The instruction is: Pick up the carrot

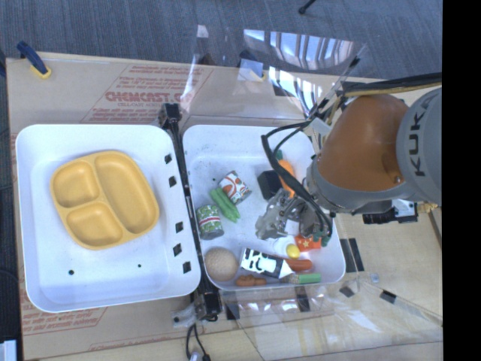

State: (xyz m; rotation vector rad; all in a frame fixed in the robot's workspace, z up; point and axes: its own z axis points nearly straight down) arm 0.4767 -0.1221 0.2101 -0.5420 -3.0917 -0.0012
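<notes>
the divided plate [104, 198] lies in the left bin [30, 269]. right of the plate, in the right bin [225, 138], sit two cans [210, 220], a pod [224, 204] between them, and farther right the carrot [285, 170] and the claw [276, 220].

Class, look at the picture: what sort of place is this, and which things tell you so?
Probably a robotics lab test bench: a KUKA arm reaches over two white bins, the right one holding toy food, the left a yellow divided plate.
</notes>
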